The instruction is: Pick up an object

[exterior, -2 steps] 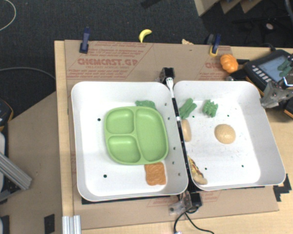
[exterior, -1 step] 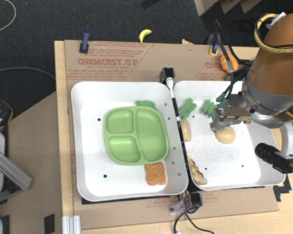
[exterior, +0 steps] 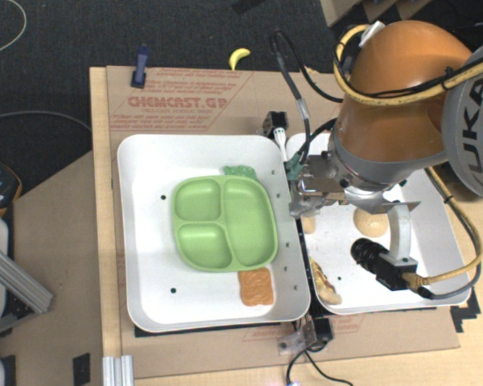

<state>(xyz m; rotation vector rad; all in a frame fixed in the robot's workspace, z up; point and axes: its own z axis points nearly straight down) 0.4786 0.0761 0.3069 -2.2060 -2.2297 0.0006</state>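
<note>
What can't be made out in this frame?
Camera view:
Right bin: the arm covers most of its far half.
Teal thing: mostly hidden behind the green plate.
Pale round thing: partly under the arm, too blurred to identify.
End effector: the arm hides whether it holds anything.

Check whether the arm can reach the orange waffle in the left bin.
Probably yes: the orange waffle lies uncovered on the floor of the left bin, though the green plate sits right beside it.

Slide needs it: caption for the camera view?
Gripper at the left edge of the right bin; green plate and orange piece in the left bin.
</note>
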